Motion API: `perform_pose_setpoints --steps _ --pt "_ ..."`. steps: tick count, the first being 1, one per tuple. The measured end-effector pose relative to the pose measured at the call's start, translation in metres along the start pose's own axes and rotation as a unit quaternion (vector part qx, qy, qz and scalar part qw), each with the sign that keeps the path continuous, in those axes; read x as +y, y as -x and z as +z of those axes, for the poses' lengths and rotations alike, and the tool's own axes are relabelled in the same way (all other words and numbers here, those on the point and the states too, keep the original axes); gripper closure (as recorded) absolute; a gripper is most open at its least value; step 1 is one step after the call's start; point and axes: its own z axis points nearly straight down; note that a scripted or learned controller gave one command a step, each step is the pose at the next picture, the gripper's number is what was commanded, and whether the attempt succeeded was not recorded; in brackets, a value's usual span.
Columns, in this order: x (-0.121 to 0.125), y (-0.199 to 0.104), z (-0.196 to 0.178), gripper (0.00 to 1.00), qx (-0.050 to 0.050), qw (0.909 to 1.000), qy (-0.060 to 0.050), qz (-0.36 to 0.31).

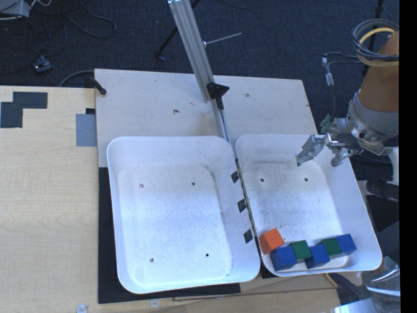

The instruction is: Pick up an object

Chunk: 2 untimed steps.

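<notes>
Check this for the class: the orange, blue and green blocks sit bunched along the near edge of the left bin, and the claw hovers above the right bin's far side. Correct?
One detail is wrong. The camera view shows the orange block, blue blocks and green blocks bunched along the near edge of the right bin, not the left. The claw does hover above that bin's far side.

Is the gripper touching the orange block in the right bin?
Apart. In the camera view the gripper is over the far end of the right bin, and the orange block lies near its front edge, with bare floor between.

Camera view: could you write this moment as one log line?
hand: open, holding nothing, over right bin's far edge | blocks: clustered at near edge | pick: not yet done
</notes>
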Motion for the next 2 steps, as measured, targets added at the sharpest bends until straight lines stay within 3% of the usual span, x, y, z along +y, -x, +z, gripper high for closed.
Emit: perform_pose_setpoints --steps 1,2 --pt "-0.059 -0.016 0.088 0.0 0.001 1.0 -0.005 0.0" --pt "0.013 -0.043 0.17 0.0 -0.001 1.0 0.003 -0.001"
